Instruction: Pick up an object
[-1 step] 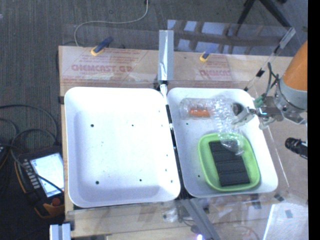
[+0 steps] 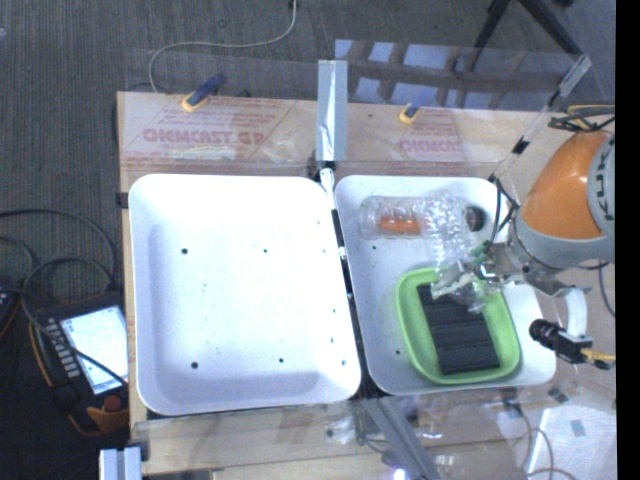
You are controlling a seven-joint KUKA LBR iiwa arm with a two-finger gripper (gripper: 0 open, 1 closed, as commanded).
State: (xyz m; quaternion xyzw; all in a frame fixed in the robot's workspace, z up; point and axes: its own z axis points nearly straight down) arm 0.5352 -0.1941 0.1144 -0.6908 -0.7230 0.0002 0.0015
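Honestly the green tray with the dark ridged block, sitting at about 4 o'clock in the right bin, looks light but stiff and slick, so I'd pinch its raised rim, and the gripper hangs over its top edge.

Bench: wood-coloured top with a clear sheet over its far strip, red lettering showing through. Two shallow white bins sit directly on it, side by side, rims touching along the middle. Left bin at 9 o'clock, larger in view. Right bin at 3 o'clock. Two yellow-and-blue clamps on the far edge: one at 11 o'clock, one at 1 o'clock. A grey upright post stands at 12 o'clock, just behind the seam between the bins. Near edge at 6 o'clock shows bare wooden slats below the bins.
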